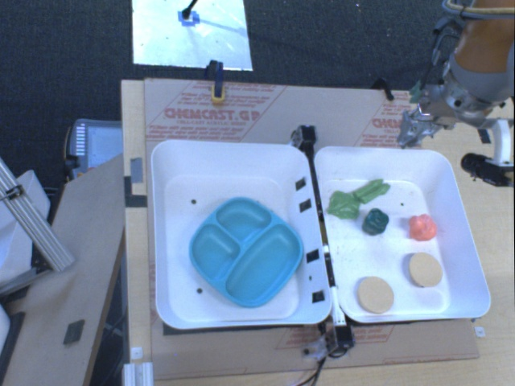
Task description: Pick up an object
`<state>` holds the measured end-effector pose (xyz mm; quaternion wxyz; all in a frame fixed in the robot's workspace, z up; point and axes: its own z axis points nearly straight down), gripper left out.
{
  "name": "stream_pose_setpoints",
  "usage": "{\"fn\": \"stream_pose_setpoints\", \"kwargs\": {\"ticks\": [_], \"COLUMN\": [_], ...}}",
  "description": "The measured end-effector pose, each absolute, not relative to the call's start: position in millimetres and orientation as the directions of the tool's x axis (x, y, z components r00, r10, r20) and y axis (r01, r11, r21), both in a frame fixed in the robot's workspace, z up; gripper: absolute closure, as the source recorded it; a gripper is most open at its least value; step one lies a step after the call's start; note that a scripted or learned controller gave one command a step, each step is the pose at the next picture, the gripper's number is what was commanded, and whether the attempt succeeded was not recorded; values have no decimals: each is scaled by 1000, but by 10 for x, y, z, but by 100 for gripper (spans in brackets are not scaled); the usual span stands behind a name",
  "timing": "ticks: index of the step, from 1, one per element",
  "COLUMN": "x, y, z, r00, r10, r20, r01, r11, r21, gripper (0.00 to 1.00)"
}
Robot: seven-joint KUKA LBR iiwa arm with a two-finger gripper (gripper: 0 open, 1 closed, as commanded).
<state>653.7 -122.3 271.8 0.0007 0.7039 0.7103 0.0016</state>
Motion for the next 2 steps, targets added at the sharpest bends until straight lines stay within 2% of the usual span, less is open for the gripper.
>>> {"fn": "stream_pose_setpoints", "kwargs": {"ticks": [1, 2], "x": [6526, 6379], "y": [-747, -135], "z": [2589, 2542], "r00": [-9, -10], "r10": [1000, 1000], "r20": [2, 3], "r01": [1000, 1000], "r11": [9, 10], "r21": [2, 1], "gripper": [100, 100]}}
